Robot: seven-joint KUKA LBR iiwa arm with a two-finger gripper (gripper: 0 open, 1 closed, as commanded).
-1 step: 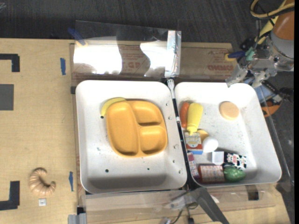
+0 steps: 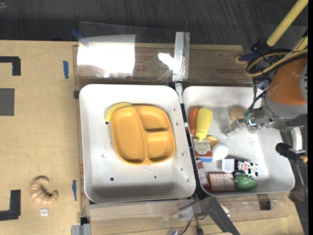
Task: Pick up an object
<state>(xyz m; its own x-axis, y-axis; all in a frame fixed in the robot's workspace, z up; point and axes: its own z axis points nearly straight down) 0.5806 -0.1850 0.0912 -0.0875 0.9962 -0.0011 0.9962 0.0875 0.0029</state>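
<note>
My gripper (image 2: 236,126) hangs low in the right bin (image 2: 274,153), near its back middle, with the arm reaching in from the right. Just above it lies a tan rounded object (image 2: 237,112); whether the gripper touches it is unclear. To the left, a yellow squeeze bottle (image 2: 204,123) lies beside an orange carrot-like piece (image 2: 193,116). A white ball (image 2: 219,152), a small carton (image 2: 203,149), a cow-patterned box (image 2: 247,168), a green pepper (image 2: 245,182) and a red-labelled can (image 2: 220,181) crowd the bin's front left.
The left bin (image 2: 93,146) holds a yellow divided plate (image 2: 142,132) with a banana (image 2: 117,107) tucked behind it. A tan curled toy (image 2: 44,190) lies on the bench at far left. Cables (image 2: 266,58) hang behind the arm.
</note>
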